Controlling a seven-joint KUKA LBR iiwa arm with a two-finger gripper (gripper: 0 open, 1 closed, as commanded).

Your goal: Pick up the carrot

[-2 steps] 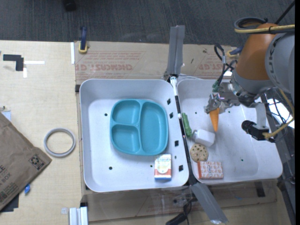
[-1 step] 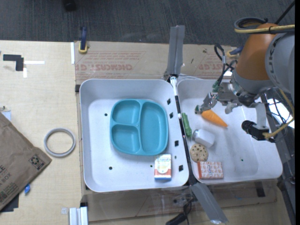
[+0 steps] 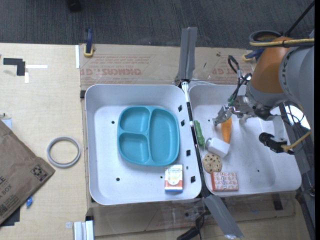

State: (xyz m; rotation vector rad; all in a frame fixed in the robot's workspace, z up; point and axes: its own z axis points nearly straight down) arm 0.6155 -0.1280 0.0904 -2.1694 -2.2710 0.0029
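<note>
In the right bin [image 3: 280, 184], a red packet [image 3: 224, 181] and a cookie [image 3: 212, 161] are lying nearest, then a white bottle [image 3: 218, 146] touching the carrot's [image 3: 227, 131] lower end. The gripper [image 3: 226, 115] is hanging at the carrot's top, fingers apart, one tip just beside it.

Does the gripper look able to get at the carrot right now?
Probably yes. The gripper hangs right over the carrot's upper end in the right bin, nothing covers it, though a white cylinder touches its lower end.
</note>
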